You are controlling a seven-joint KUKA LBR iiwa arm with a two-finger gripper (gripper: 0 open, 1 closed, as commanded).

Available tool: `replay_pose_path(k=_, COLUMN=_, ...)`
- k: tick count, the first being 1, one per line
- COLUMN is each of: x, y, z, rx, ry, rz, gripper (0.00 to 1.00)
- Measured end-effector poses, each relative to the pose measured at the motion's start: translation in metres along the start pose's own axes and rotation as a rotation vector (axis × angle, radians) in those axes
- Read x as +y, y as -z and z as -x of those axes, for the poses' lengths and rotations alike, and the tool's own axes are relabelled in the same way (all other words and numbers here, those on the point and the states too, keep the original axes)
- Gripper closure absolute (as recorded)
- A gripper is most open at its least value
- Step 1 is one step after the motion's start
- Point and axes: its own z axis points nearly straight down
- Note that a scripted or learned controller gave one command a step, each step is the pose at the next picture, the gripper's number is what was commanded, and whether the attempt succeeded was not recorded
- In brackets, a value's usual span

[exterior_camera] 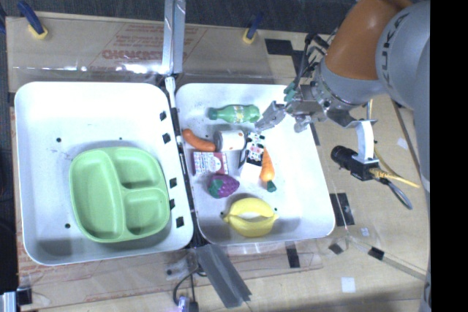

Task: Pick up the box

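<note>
Camera view: we see gripper (281,113) hovering over right bin (311,219), just beside green bottle (234,113); we cannot tell its opening. Box (205,161) lies below-left of bottle, against sausage (199,140) and cup (232,141). We judge approach step; next move needs descent onto box amid clutter.

Divided tray (119,193) in left bin (44,102), box (204,161) among food in right bin (311,179)

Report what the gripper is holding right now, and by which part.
Nothing. The gripper hangs over the right bin beside the green bottle, with nothing between its fingers; the box lies untouched.
</note>
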Motion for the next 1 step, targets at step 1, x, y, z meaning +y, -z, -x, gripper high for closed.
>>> replay_pose_path(k=1, x=0.0341, y=-0.0172, z=-0.0537, rx=-0.001, ry=-0.178, rz=0.002, gripper=0.00)
